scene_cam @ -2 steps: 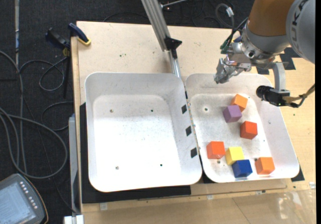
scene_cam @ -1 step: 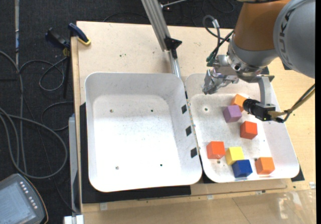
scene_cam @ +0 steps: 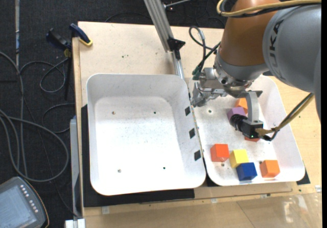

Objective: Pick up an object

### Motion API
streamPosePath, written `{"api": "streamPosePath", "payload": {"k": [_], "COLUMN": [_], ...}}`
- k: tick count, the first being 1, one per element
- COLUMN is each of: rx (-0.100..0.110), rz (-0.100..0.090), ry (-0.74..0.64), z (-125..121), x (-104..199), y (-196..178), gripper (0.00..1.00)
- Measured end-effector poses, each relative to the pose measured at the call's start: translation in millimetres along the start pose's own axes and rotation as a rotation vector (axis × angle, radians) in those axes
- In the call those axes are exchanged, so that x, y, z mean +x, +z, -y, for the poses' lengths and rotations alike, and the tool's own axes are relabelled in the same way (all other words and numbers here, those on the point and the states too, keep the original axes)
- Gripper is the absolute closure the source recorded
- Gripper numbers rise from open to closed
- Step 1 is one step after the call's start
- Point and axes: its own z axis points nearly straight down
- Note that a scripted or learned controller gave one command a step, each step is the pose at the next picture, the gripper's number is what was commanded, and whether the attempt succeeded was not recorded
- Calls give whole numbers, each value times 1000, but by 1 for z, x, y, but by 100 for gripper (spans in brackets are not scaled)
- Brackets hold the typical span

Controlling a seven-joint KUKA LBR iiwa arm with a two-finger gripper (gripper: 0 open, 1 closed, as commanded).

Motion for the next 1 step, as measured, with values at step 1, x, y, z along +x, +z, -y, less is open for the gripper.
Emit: {"api": "streamPosePath", "payload": {"k": [1], "rx": [1], "rz": [0], "ry": [-1], "z": [19], "x": [56], "y": [18], "gripper": [100]}}
